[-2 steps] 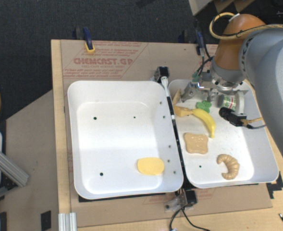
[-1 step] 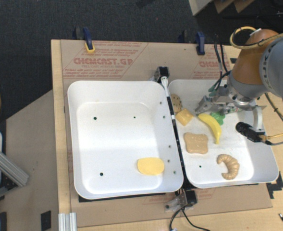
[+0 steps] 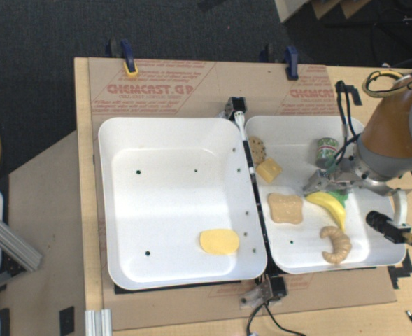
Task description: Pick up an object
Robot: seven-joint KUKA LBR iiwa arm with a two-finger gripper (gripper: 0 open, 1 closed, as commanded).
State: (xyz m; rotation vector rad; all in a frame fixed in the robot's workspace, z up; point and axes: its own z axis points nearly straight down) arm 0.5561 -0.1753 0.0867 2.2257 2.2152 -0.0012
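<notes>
The right bin (image 3: 289, 254) holds several food items: a yellow banana (image 3: 329, 205), a tan bread slice (image 3: 285, 208), a tan curled pastry (image 3: 337, 244), a small yellow block (image 3: 268, 170), a speckled cookie (image 3: 257, 146) and a green can (image 3: 326, 151). My gripper (image 3: 326, 183) reaches in from the right and hangs low between the can and the banana, just above the banana's upper end. Its body hides what lies directly under it. In the left bin (image 3: 122, 187), a flat yellow oval (image 3: 219, 242) lies near the front right.
The orange and grey arm (image 3: 391, 135) covers the right bin's far right side. Black cables (image 3: 345, 107) run along the bench behind it. A ridge (image 3: 251, 180) separates the two bins. Blue clamps (image 3: 290, 61) hold the board's far edge.
</notes>
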